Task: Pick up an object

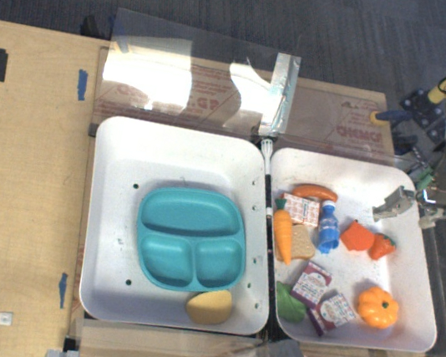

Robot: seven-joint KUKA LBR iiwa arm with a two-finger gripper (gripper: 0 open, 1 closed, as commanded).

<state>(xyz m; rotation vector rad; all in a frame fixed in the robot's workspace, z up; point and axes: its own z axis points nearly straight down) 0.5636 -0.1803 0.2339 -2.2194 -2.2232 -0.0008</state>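
At the near edge of the left bin (110,197) lies one yellow-tan bread-like piece (209,305), touching the corner of one teal divided tray (189,237) with three compartments. In the right bin (421,283), nearest to the camera, there are one green vegetable (290,303), two small printed cartons (312,282) and (335,311), and one orange pumpkin (378,307). Farther back I count one carrot (282,234), one slice of bread (302,244), one blue bottle (328,227), one orange-red pepper (365,240) and one more small carton (301,209). Behind them lies one sausage (315,192). The gripper (398,203) hangs over the far right part of this bin, above the pepper but not touching it. Whether its claw is wide or narrow I cannot tell; nothing is seen between it.
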